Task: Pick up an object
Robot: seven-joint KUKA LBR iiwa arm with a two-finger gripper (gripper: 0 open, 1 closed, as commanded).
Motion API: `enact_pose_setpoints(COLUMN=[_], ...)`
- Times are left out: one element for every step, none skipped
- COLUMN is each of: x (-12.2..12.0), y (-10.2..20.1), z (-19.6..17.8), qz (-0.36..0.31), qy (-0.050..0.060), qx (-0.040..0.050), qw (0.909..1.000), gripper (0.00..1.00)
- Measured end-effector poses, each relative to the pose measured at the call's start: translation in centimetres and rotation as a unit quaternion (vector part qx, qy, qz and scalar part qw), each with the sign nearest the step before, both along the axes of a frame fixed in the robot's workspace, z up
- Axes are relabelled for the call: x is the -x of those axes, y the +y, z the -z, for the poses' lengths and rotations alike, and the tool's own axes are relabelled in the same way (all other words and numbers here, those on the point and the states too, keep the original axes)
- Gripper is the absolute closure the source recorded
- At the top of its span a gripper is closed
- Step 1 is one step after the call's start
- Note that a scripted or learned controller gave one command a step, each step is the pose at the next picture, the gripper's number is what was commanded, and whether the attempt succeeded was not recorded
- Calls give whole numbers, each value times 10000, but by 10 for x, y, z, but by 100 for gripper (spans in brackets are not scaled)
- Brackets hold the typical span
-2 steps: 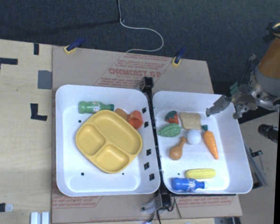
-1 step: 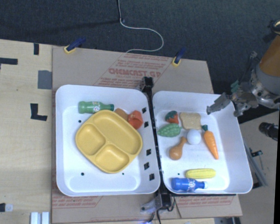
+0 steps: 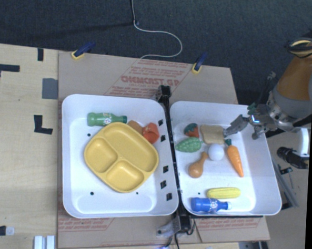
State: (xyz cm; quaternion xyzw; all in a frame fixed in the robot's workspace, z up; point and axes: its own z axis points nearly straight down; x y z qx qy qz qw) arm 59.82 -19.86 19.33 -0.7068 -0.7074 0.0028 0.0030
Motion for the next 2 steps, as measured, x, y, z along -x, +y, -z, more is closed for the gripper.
enact_pose_setpoints(x=[6, 4], y=[-5, -12], z=[48, 109], qz=[0, -4], qy=[-2, -14], qx=[-1, 3], qw=[10000, 10000], gripper=[0, 0])
